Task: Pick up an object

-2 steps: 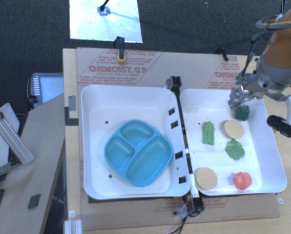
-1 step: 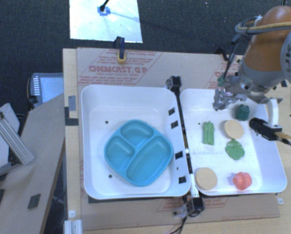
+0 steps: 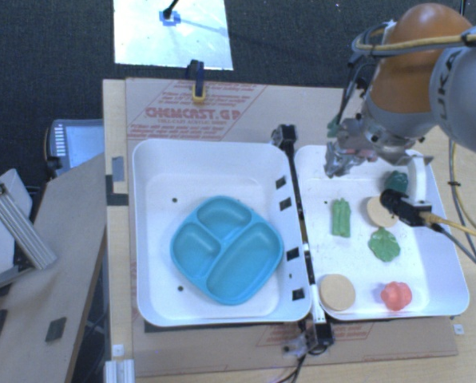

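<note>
So the gripper [image 3: 339, 166] hangs over the far end of the right bin [image 3: 454, 290], tips pointing down near the bin's back wall, and honestly whether it's clamped or spread can't be made out from this angle. Nothing is visibly caught in it. Just in front of it lies a green pickle-looking piece [image 3: 340, 217], apart from the tips. Further right there's a tan disc [image 3: 377, 212] with a dark teal thing [image 3: 396, 182] behind it, a green leafy bit [image 3: 384, 244], then a round cracker-ish disc [image 3: 337, 291] and a red-pink fruit [image 3: 396, 295] at the near edge. The left bin [image 3: 154, 166] holds a blue divided plate [image 3: 226, 248]. The arm [image 3: 418, 50] comes in from the right, orange band up top.
</note>
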`<action>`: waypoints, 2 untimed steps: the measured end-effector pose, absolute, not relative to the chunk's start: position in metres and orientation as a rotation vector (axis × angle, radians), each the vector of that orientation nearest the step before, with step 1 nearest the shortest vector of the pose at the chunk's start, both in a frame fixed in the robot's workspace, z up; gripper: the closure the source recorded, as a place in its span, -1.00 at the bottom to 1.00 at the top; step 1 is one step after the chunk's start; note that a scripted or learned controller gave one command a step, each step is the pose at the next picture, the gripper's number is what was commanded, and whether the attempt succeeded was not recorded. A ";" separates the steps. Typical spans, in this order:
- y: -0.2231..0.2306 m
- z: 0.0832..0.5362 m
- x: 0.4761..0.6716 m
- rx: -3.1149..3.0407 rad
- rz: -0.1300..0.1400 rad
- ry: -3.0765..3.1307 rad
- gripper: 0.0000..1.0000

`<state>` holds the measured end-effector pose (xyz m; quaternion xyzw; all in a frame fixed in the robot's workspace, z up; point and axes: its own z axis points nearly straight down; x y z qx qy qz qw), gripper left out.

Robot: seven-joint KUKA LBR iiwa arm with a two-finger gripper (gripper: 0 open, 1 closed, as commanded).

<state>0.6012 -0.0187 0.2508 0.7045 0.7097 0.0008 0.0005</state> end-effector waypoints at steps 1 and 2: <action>0.039 0.236 0.600 2.212 0.002 2.231 1.00; 0.089 0.222 0.600 2.212 0.001 2.231 1.00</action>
